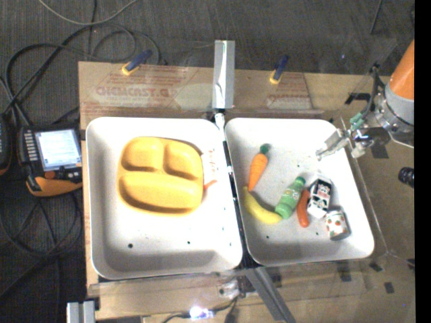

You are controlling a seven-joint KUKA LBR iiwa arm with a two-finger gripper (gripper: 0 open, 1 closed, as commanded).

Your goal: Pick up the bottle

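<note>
The bottle (pixel 290 198) is a small green plastic one with a pale label, lying tilted on its side on the floor of the right bin (pixel 350 247). This bin is a shallow white tray with rounded corners and a smooth, slightly speckled floor, and it serves as the landmark here. The bottle lies near the bin's middle. Its lower end touches a curved yellow banana (pixel 260 209) with a matte surface. Just beside the bottle on the other side lies a slim red-orange piece (pixel 304 210), and next to that a boxy black-and-white toy (pixel 319 196). A small white cube with red dots (pixel 335 224) sits toward the bin's near right corner. A tapered orange carrot (pixel 256 168) with a dark green top lies toward the bin's left wall, apart from the bottle.

The end effector (pixel 335 144) hangs over the bin's far right corner, well apart from the bottle. Its thin metal fingers are seen at a slant, and whether they are apart or together cannot be told. Nothing shows between them.

To the left of the right bin, the matching left bin (pixel 108 247) holds a glossy yellow divided plate (pixel 161 175) with rounded compartments. Both bins rest on a brown bench (pixel 161 89).
</note>
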